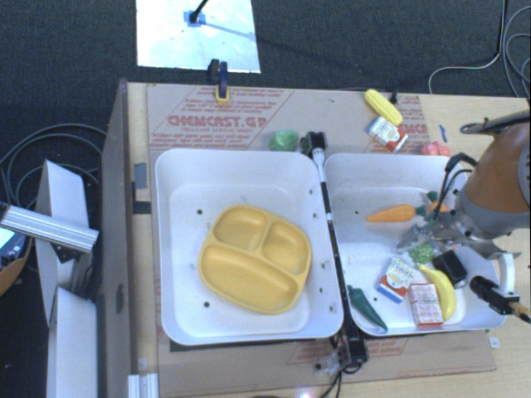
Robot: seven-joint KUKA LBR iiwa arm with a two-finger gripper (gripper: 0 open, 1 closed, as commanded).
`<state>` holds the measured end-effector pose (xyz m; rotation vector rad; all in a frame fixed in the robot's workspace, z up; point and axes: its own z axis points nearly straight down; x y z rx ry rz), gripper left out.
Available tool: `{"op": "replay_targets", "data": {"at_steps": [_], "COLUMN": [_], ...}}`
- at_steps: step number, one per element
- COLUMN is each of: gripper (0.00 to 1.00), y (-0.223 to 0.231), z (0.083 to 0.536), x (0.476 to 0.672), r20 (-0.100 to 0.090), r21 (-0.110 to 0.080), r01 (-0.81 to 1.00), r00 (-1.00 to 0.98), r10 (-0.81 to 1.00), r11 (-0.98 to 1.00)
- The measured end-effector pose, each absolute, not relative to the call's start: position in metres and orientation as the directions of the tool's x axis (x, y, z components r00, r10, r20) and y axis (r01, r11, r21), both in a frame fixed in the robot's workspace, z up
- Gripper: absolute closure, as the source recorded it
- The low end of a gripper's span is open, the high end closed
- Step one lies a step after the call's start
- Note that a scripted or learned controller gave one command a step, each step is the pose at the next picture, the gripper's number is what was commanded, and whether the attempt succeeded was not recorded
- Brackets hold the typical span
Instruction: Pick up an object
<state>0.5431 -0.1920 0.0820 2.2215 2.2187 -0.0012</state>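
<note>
Red carton (424, 303) touches banana (440, 288) near right bin's front rim (431, 330)

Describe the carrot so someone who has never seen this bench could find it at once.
Look in the right-hand white bin, the one the arm reaches into. The carrot lies flat in its upper middle, left of the gripper. It is the only orange, tapered item; the banana and cartons lie lower.

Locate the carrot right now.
The carrot lies in the right bin, upper middle, left of the claw and above the small cartons and banana.
</note>
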Motion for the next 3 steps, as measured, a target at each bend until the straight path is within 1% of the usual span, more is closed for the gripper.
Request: {"op": "replay_targets", "data": {"at_steps": [1,2,3], "gripper": [1.00,1.00,1.00], "y": [-0.189,-0.140,-0.034], "z": [0.095,0.085,0.190], "x": [0.544,0.598,0.585], "r20": [-0.001,-0.001,0.003], "r21": [0.004,0.007,0.008], "r01": [1.000,1.000,1.000], "r00": [-0.002,-0.010,-0.013], "r10": [1.000,1.000,1.000], "r11": [0.002,0.010,0.013]}}
